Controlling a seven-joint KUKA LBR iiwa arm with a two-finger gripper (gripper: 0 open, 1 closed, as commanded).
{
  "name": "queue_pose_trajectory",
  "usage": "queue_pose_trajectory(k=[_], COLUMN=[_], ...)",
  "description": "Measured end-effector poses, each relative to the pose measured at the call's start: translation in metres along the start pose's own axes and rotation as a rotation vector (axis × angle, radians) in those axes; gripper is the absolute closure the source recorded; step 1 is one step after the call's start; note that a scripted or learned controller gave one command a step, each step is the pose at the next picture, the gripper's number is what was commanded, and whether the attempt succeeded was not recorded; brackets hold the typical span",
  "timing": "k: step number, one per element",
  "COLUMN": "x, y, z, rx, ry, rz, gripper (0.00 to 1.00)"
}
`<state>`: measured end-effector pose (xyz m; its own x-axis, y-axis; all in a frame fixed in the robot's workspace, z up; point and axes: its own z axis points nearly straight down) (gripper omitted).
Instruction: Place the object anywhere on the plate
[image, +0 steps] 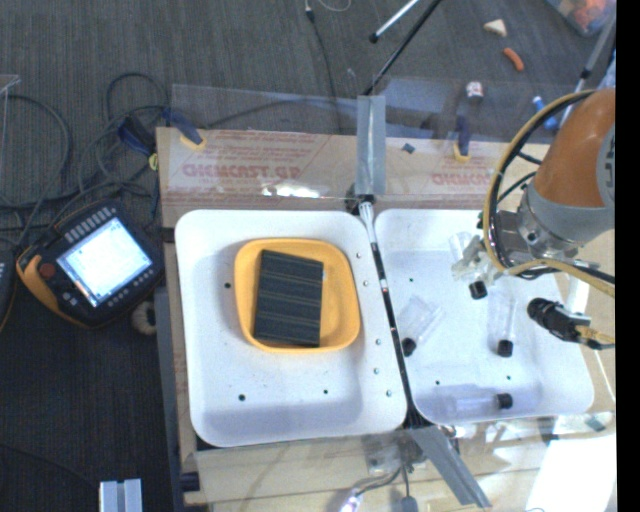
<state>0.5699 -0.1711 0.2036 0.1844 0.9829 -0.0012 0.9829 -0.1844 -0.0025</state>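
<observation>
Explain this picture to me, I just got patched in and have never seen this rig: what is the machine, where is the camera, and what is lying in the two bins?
One camera looks down at a slant on a bench with two shallow white bins. The grey and orange arm reaches in from the right; its gripper hangs over the right bin. The left bin holds a yellow plate with a dark ribbed block lying flat on it. Several clear tubes with dark caps lie scattered in the right bin. I cannot see anything held in the gripper.
</observation>
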Motion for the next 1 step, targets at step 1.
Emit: queue_pose_trajectory(k=[1], x=[0.0], y=[0.0001], z=[-0.0001], rx=[0.0], ry=[0.0], rz=[0.0], gripper=[0.0])
